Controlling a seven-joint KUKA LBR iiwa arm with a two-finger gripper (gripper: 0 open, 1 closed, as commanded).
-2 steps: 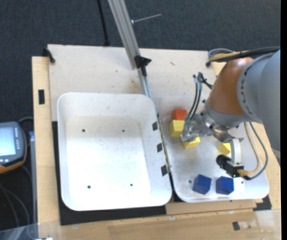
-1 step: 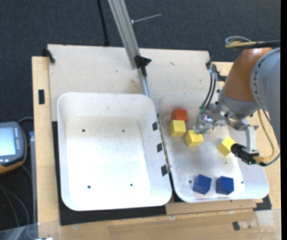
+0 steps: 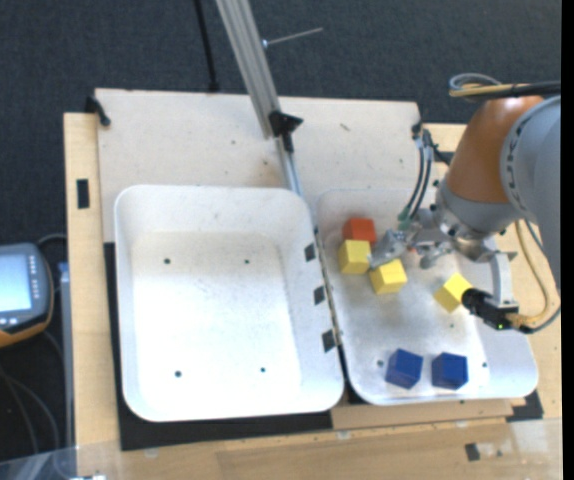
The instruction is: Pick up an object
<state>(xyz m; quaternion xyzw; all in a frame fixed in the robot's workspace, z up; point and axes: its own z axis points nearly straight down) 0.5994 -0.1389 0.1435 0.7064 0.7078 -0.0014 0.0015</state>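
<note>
The arm (image 3: 497, 168) reaches over the right bin (image 3: 512, 373). Its gripper (image 3: 399, 243) sits low, just above a yellow cube (image 3: 388, 276); whether it grips that cube cannot be told. Another yellow cube (image 3: 355, 257) touches an orange cube (image 3: 359, 230). A third yellow cube (image 3: 454, 292) lies apart. Two blue cubes (image 3: 404, 368) rest near the front wall. The left bin (image 3: 137, 208) adjoins.

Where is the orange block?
The orange block is in the right bin, near its top left corner, touching the yellow block just below it.
</note>
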